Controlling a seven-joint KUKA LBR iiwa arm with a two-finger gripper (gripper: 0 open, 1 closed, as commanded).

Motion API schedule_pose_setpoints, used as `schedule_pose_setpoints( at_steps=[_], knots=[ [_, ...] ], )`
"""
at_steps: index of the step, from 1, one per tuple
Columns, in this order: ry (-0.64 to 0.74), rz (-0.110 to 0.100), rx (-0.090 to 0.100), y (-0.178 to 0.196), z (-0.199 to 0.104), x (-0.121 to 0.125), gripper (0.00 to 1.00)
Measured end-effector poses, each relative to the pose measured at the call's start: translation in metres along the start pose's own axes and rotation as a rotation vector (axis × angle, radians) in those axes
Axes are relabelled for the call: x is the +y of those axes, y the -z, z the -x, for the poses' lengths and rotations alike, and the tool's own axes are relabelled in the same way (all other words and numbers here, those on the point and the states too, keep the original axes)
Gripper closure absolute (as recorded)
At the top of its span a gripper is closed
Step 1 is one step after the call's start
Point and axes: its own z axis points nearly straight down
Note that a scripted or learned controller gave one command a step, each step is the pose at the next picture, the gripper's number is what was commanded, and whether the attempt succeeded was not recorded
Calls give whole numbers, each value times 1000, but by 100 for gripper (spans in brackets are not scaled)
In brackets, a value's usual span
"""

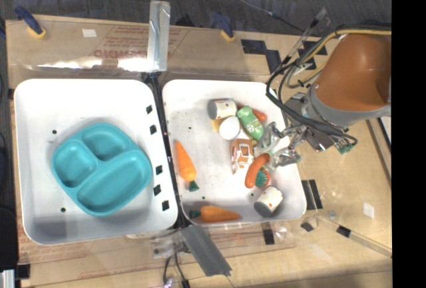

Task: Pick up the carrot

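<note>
In the right bin (176,97), the gripper (278,147) hangs over its right side; I cannot tell how its jaws stand. A carrot (255,171) lies just below it, 2 more carrots (184,160) (216,214) sit toward the bin's left wall and bottom edge.
</note>
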Motion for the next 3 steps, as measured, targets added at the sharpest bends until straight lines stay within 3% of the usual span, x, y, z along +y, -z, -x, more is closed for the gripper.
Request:
schedule_pose_setpoints(
  at_steps=[1, 2, 3],
  knots=[
    [99, -5, -3, 49, 12, -10, 100],
    [547, -5, -3, 72, -12, 2, 100],
    [852, 2, 1, 21, -40, 19, 100]
  ],
)
